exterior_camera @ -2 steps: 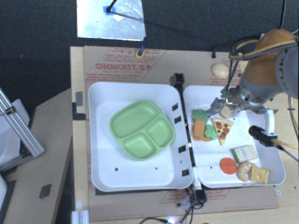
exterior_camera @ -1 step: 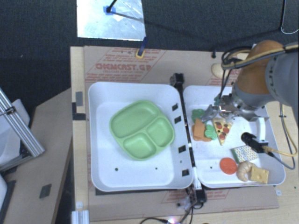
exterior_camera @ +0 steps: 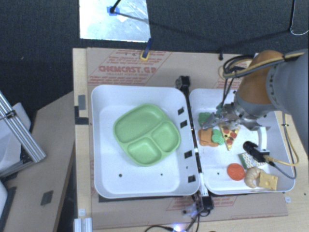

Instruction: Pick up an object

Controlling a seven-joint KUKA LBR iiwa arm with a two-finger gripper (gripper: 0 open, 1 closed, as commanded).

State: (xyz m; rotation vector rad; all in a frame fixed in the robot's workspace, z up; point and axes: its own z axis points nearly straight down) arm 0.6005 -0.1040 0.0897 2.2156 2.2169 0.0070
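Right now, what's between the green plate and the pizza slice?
In the camera view, the black divider where the bins meet, then a green toy on an orange one, between green plate and pizza slice.

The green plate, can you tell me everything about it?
The green plate is pale green, smooth and looks like plastic. It has three sunken sections: one large and two smaller. It lies flat, turned at an angle, near the middle of the left white bin. It touches the bin floor and nothing else, and holds no food.
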